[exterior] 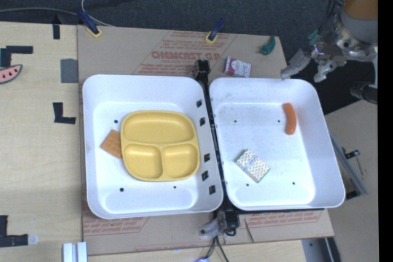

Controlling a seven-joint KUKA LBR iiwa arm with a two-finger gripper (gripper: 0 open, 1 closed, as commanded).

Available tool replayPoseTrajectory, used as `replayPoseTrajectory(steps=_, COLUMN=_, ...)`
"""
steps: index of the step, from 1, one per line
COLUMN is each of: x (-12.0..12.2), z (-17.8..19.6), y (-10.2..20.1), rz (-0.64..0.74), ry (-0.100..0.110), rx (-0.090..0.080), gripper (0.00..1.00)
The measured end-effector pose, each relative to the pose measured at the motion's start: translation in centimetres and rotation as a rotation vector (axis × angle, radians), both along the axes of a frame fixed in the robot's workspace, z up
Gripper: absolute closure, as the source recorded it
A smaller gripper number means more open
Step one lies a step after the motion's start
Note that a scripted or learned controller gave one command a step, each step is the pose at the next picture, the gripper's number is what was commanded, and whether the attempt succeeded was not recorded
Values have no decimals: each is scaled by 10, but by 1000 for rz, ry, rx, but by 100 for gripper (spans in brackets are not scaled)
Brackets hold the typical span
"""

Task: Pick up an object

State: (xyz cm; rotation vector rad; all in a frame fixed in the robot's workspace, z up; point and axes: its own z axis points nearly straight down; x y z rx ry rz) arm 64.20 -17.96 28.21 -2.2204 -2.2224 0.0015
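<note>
In the right bin (319, 132) an orange sausage-shaped object (290, 118) lies near the far right wall, and a small patterned packet (252, 165) rests in the near middle. The left bin (98, 187) holds a yellow divided plate (161, 145) with a brown waffle-like piece (112, 144) tucked at its left edge. My gripper (307, 70) hangs over the far right corner of the right bin, beyond the orange object. Its fingers are spread open with nothing between them.
On the cardboard behind the bins lie a small red-and-white packet (237, 67) and a green item (268, 45). Two yellow-and-blue clamps (91, 24) (215, 32) grip the cardboard's far edge. A black hinge strip (207, 126) runs between the bins.
</note>
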Motion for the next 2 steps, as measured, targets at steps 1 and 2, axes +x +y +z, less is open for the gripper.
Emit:
replayPoseTrajectory(steps=1, x=23, z=-114, y=-6, rz=1, ry=3, rx=1, gripper=0)
replayPoseTrajectory(steps=2, x=26, z=-197, y=-40, rz=2, ry=10, rx=11, gripper=0)
